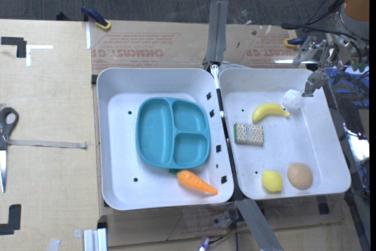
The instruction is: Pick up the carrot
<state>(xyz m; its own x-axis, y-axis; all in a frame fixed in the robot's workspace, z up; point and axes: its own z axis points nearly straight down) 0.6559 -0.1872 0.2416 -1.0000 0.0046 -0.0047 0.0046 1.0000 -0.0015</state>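
Carrot lies untouched at the near edge of the left bin, touching the teal divided plate. Gripper hovers well apart over the right bin's far corner; nothing is grasped, so the whole pick remains.

I see the divided tray in the left bin, the carrot just before it. In the right bin lie a banana, a sponge before it, then a lemon beside an egg. Scissors rest on the worktop, far left.
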